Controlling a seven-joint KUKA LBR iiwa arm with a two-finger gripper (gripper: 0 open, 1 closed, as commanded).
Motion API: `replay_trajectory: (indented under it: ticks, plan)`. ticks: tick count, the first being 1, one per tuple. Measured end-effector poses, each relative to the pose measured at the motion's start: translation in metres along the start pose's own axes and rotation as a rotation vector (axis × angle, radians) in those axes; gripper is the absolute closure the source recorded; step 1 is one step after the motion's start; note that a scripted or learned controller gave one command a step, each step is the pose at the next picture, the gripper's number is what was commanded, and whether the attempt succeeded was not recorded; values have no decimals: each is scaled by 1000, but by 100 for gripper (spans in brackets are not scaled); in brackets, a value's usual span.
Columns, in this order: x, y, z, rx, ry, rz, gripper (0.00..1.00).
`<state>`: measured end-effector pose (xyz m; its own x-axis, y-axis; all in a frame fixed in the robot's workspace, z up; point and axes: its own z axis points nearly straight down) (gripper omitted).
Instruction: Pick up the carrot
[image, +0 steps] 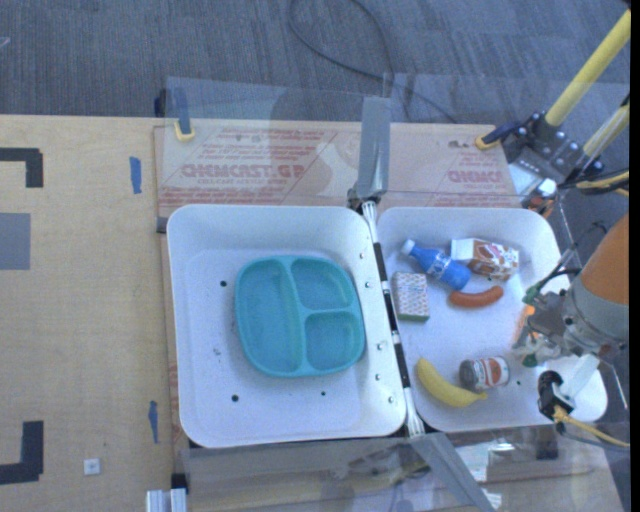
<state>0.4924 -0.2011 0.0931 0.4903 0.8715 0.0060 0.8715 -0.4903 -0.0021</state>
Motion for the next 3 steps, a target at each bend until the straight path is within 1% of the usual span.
replay_trajectory:
  ticks: [1, 2, 3]
  plan:
    - [0, 0, -6, 6, 0, -1, 100]
    - [61, 34, -81, 4, -8, -95, 100]
    - [98, -69, -107, 7, -7, -279, 100]
